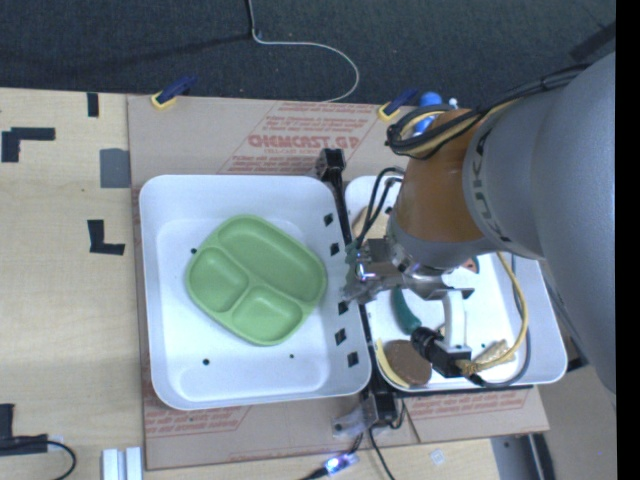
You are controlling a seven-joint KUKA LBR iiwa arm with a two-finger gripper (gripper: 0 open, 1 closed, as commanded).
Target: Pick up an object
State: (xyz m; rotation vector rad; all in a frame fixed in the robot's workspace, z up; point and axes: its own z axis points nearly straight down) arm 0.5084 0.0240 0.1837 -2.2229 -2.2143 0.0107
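In the camera view, the arm (450,193) hangs low over the right bin (535,373), its wrist hiding the gripper, so I cannot tell what it is doing. A teal object (405,311) and a brown round object (405,363) lie just beneath it; the green divided plate (258,279) sits in the left bin (170,268). The risk, probably, is a blind descent that nudges the crowded pieces or catches the dangling cable (495,353).

This looks like a robotics lab. At 3 o'clock a grey arm (560,168) with loose cables reaches over 2 white bins (160,298). They sit on a cardboard sheet (300,138) clamped to a wooden bench (60,298) with black tape marks (100,238) at 9 o'clock.
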